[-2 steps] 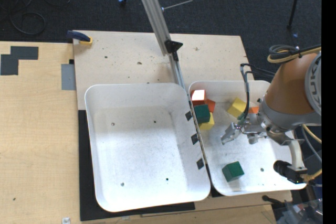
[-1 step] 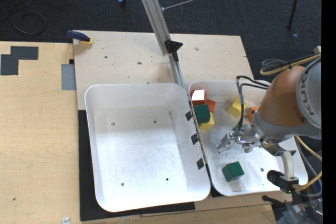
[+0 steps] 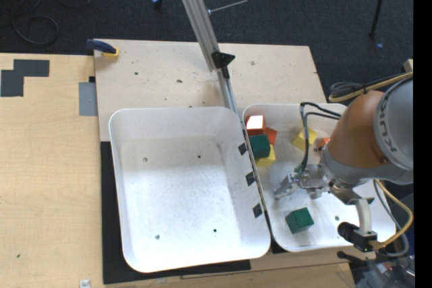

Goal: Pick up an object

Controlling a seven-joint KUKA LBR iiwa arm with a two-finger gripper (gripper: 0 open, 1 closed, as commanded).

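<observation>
Even, fairly bright overhead light, soft and slightly grainy throughout. The white bins [image 3: 182,260] glare pale, washing out detail. A block [image 3: 254,122] beyond the gripper [image 3: 283,189] shines overexposed. Shadows are faint; the floor stays dim.

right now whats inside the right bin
In the right bin: a dark green block near the front, a white-topped block, a green block over a yellow one, another yellow block. The arm covers the bin's right part.
</observation>
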